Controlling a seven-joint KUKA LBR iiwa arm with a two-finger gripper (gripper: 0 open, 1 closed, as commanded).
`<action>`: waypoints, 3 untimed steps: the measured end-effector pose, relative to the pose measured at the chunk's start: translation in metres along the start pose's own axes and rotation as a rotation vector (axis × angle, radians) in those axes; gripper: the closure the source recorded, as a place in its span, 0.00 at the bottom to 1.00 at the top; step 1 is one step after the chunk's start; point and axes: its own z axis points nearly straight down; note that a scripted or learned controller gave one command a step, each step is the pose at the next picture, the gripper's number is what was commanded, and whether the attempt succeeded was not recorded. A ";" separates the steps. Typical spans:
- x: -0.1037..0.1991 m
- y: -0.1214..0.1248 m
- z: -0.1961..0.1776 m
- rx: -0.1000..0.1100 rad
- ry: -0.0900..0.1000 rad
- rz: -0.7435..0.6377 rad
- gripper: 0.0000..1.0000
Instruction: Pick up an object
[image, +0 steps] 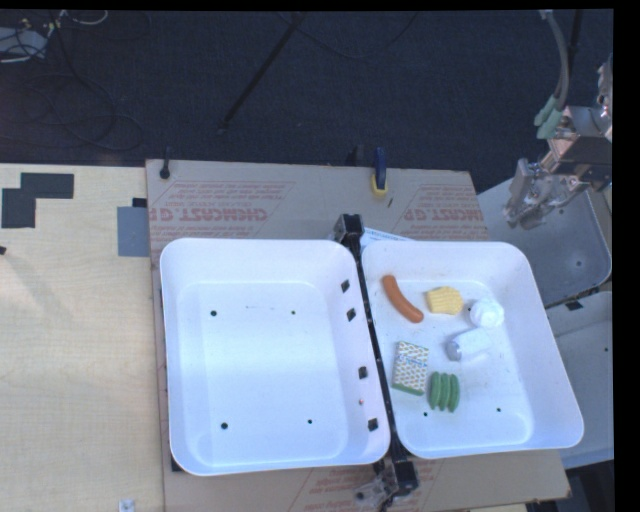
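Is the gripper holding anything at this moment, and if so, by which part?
Nothing is held. The gripper hangs outside the right white bin, past its far right corner, with nothing between its fingers.

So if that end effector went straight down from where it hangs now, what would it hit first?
Probably the grey surface right of the right bin, not the toys; the end effector seems outside the bin, though depth is unclear.

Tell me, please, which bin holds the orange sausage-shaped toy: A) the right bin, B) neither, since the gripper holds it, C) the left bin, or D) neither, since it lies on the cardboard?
A: the orange sausage-shaped toy lies on the floor of the right bin, near its upper left corner, beside the yellow block.
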 end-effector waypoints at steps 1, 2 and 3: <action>-0.122 -0.034 -0.001 0.001 -0.003 0.019 1.00; -0.037 -0.031 0.037 0.004 0.002 -0.002 1.00; 0.062 -0.023 0.025 -0.001 0.001 -0.005 1.00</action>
